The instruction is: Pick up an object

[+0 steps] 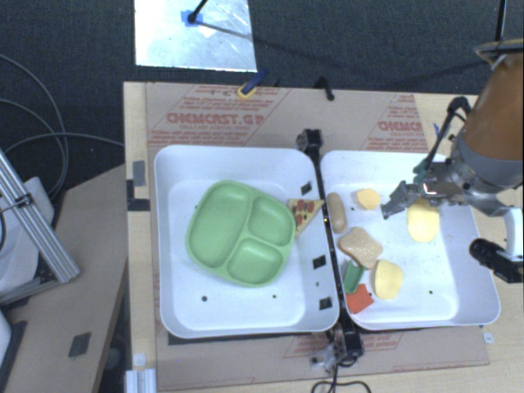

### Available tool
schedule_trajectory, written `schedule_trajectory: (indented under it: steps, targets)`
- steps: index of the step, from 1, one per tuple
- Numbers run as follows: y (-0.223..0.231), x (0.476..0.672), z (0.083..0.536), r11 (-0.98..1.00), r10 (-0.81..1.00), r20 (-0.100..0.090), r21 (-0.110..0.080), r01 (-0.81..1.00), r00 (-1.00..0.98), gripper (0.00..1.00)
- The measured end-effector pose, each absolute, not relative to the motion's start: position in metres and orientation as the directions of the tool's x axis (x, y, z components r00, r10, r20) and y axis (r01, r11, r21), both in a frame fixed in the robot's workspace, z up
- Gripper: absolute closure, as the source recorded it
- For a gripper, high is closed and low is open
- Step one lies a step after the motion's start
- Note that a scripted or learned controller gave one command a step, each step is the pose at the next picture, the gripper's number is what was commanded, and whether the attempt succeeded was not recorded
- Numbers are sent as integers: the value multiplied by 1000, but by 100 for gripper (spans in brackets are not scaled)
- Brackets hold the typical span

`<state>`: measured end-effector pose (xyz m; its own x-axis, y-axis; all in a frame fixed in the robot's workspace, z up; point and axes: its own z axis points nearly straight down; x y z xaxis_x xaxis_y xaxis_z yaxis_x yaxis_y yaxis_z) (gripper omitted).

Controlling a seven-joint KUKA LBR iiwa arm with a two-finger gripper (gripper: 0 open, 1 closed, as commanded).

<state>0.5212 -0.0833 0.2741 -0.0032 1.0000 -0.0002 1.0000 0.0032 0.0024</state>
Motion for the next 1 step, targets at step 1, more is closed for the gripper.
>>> schedule_trajectory:
  steps: [1]
  targets:
    - [11, 549, 210, 13, 1000, 3, -2, 1000, -13, 0]
